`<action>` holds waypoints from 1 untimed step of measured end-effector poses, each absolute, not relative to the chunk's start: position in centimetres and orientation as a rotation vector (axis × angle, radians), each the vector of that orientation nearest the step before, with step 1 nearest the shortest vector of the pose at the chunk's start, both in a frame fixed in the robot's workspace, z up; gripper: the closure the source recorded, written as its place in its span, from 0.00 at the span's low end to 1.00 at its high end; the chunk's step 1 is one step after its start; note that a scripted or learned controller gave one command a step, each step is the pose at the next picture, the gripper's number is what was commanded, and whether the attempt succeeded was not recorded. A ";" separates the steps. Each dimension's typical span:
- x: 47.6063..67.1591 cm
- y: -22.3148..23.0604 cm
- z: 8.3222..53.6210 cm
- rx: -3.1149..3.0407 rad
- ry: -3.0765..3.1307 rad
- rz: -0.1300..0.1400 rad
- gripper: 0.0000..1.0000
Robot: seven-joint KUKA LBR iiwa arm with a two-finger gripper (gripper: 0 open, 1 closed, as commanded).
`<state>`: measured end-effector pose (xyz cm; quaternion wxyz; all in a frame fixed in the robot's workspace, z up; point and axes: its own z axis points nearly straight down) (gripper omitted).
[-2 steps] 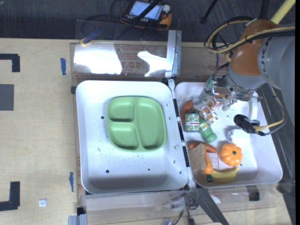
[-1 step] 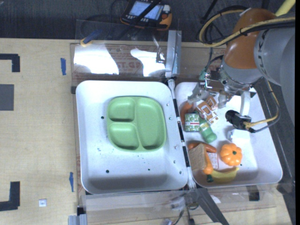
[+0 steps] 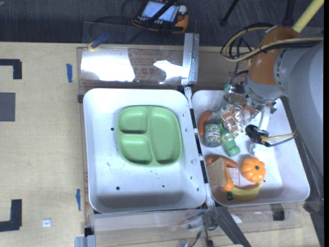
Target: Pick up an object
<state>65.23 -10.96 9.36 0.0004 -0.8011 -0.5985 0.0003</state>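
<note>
Camera view puts my gripper point(image 3: 237, 118) low over the small patterned carton point(image 3: 232, 121) in the crowded right white bin point(image 3: 288, 181); I cannot tell its grip, and neighbours may jam the pick.

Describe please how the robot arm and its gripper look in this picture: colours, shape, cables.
The arm is a thick, rounded grey body with an orange band above the wrist. Black and yellowish cables loop beside that band. Below it sits the gripper, a small cluster of metal and dark parts; a thin yellow cable runs from a black connector near it.
</note>
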 end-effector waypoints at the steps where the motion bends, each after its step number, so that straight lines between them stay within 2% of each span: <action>1: 65.0 -10.9 10.3 -2.511 -1.876 0.013 1.00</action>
